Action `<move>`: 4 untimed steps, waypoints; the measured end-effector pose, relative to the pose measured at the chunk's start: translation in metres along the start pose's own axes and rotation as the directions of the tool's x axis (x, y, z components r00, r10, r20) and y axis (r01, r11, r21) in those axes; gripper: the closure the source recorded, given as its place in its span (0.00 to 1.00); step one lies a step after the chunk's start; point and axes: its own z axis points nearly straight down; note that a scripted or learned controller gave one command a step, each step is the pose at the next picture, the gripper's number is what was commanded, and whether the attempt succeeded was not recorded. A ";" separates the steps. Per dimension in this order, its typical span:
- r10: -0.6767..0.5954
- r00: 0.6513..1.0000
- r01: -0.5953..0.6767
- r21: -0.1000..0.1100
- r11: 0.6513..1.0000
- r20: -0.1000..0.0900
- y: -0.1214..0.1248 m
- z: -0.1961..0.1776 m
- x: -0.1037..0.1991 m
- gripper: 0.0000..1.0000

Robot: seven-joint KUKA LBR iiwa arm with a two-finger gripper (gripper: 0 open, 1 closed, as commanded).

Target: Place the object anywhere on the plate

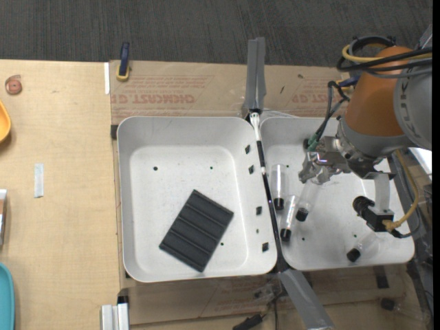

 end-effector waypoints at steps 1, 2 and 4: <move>-0.068 0.998 0.068 0.000 0.998 0.001 0.014 0.000 0.075 1.00; -0.490 0.872 0.490 -0.003 0.872 0.002 0.041 -0.031 0.120 1.00; -0.764 0.645 0.764 -0.001 0.645 0.002 0.072 -0.089 0.216 1.00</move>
